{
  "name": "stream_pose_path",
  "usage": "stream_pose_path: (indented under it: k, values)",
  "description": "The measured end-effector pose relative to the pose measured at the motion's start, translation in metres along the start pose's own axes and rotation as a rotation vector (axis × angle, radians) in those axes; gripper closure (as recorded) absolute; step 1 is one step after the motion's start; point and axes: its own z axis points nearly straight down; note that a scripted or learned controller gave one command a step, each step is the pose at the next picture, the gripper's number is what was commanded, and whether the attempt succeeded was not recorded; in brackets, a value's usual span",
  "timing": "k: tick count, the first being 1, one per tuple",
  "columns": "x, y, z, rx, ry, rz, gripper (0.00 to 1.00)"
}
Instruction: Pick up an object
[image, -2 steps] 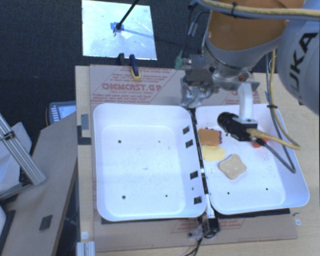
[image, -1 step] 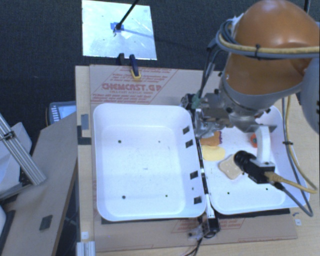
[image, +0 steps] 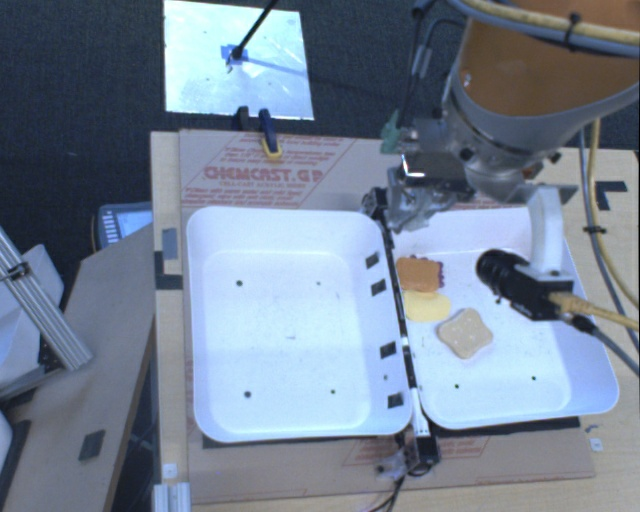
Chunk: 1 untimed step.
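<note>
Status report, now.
Gripper over right bin, far-left corner; jaws unclear. Toast, cheese, sandwich lie untouched. Nothing blocking them.

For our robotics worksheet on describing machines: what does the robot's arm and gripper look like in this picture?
The arm is a thick grey cylinder with a broad orange band above the wrist. Pale yellowish cables loop around it. The gripper is a small grey metal assembly with dark wires running up from it.
</note>
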Motion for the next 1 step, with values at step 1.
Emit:
stream_pose_path:
  k: [1]
  values:
    - [0.0442, 0.0440, 0.0000, 0.009, -0.003, 0.000, 1.00]
